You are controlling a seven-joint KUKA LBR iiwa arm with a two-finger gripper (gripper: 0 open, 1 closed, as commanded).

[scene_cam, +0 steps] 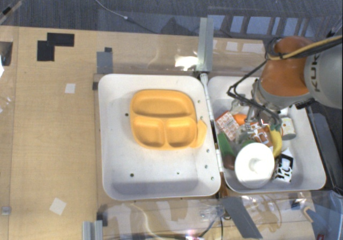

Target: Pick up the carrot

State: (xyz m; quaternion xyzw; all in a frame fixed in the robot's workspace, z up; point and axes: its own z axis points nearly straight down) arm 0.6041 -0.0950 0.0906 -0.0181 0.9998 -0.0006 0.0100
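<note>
Orange carrot in right bin, just left of pincer

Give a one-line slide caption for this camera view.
Arm's gripper lowered into the cluttered right bin; yellow tray in left bin.

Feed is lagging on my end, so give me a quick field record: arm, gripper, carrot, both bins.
arm: reaching in from the right, wrist over the right bin
gripper: low among the clutter; finger state unclear
carrot: small orange piece beside the gripper; grasp not visible
right bin contents: white round lid, yellow item, packets, crowded together
left bin: holds a yellow divided tray
</note>
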